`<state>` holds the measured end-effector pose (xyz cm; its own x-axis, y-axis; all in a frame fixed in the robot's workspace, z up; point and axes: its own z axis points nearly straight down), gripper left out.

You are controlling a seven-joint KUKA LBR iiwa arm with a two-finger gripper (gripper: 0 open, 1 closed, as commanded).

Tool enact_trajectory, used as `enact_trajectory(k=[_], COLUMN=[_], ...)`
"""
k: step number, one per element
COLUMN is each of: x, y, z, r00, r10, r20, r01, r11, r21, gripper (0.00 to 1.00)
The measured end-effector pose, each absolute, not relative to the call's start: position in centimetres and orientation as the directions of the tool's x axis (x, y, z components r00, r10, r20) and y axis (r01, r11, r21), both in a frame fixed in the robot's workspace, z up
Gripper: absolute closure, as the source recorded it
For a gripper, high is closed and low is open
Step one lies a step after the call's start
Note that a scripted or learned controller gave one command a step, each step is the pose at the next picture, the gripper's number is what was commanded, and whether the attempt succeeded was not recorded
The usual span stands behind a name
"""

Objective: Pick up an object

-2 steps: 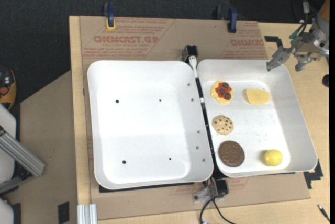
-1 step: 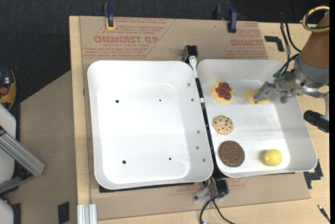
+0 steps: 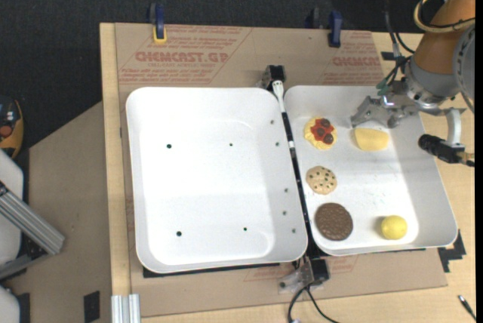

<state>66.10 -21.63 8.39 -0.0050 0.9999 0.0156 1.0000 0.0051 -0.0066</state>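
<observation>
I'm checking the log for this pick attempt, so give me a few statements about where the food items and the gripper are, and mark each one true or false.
1. All the food items lie in the right bin. True.
2. The gripper is above the left bin. False: it hangs over the right bin's far end, beside the pale yellow piece.
3. The chocolate cookie lies nearer the camera than the chip cookie. True.
4. The yellow lemon sits at the right bin's far end. False: it is at the near end, to the right of the chocolate cookie.
5. The tart with red topping lies close to the divide between the bins. True.
</observation>
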Motion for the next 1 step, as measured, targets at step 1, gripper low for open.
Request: enact_trajectory(k=[1], x=[66.89], y=[-19.41], z=[19.43], r00=[-0.003], r10=[1.000], r20=[-0.003], r01=[1.000], r11=[0.003], r21=[0.011], gripper=[0.00])
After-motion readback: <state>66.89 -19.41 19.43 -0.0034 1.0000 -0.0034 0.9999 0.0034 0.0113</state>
